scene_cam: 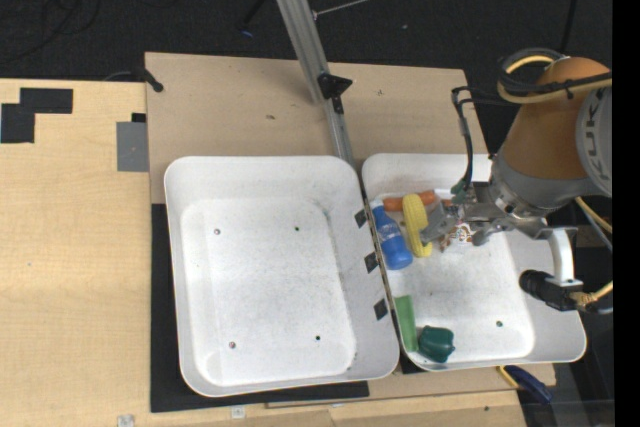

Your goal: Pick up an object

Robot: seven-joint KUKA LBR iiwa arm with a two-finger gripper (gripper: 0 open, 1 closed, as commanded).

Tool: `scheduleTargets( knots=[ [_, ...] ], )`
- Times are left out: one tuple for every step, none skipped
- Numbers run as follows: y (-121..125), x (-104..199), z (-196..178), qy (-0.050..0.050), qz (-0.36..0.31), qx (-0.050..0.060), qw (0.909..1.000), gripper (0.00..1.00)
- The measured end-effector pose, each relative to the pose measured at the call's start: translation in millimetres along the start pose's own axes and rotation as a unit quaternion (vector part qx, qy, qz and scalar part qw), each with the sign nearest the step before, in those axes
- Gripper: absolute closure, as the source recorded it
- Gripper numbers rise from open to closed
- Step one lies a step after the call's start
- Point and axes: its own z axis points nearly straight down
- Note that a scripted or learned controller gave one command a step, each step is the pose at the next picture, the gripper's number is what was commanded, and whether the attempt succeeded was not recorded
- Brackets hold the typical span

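Dark green lump (436,343): nearest the camera, at about 6 o'clock in my right bin (545,345), resting close to the front rim.
Green stick (404,320): just beside the lump at its 10 o'clock, lying along the left wall; things seem to have slid against that wall.
Left bin (200,190): at 9 o'clock from my work, its rim touching the right bin's along the clipped seam.
Blue object (392,239): at 10 o'clock in the right bin, hard against the left wall, awkward for a finger to get behind.
Yellow object (417,223): just beside the blue one at its 3 o'clock, lying lengthwise, its near end closest to me; my likeliest target, I judge.
Orange object (410,202): at the cluster's 12 o'clock, touching the yellow one's far end.
My claw (445,227): low over the bin, at the yellow object's 3 o'clock, reaching in from the right; whether it is spread or pressed together I cannot tell, and I see nothing pinched.
Metal rail (300,35): farthest, slanting toward 12 o'clock beyond the bins.
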Motion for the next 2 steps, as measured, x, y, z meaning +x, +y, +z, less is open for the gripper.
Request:
scheduleTargets(
  knots=[
    [0, -4, 63, 0.0, 0.0, 0.0, 1.0, 0.0],
    [1, -9, 86, -0.005, 0.003, -0.006, 1.0, 0.0]
  ],
)
